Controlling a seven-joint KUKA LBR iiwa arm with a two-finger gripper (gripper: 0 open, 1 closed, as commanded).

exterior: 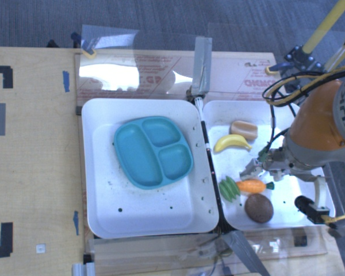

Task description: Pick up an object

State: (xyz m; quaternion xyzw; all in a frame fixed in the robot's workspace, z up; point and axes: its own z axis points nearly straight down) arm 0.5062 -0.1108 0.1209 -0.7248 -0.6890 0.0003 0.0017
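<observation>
A pale wooden tabletop (34, 171) carries two shallow white bins side by side, with black corner marks and blue tape strips on the bare wood at 9 o'clock. Grey carpet (161, 7) lies beyond the tabletop at 12 o'clock. A clear sheet over cardboard (161, 73) with red print sits behind the bins, split by a grey upright strip (202, 65).

The left bin (98, 206) holds a teal tray (153, 151) with three compartments, lying near its middle.

The right bin (287, 209) holds the small things: a bun (244, 129) at 12 o'clock, a banana (232, 143) just below it, a carrot (252, 185) near the middle, a green leafy piece (229, 188) at the carrot's 9 o'clock side, and a brown ball (259, 207) at 6 o'clock, just beside the carrot.

The arm (319, 125) reaches in from 3 o'clock, with yellow and black cables above it. The end effector (259, 167) hangs low over the right bin, just above the carrot; whether its fingers are spread or closed I cannot tell, and nothing shows between them.
</observation>
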